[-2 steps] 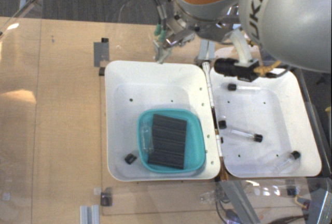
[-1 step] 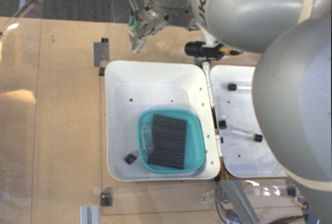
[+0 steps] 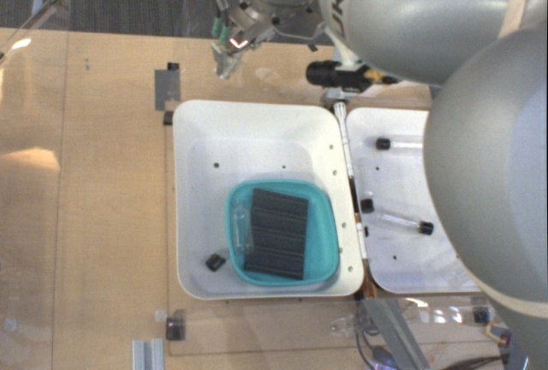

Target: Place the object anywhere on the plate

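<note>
The gripper (image 3: 228, 62) hung over the bare bench beyond the left bin's (image 3: 193, 188) far rim; whether it was released or clenched could not be told. Well apart from it, the dark ridged block (image 3: 276, 233) lay flat on the teal plate (image 3: 324, 250) inside that bin, with a small dark piece (image 3: 214, 260) just beside the plate.

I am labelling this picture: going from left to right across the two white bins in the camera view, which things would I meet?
Small dark block → teal plate carrying a dark ridged slab → the rim where the bins meet → thin clear tube with a black cap.
</note>
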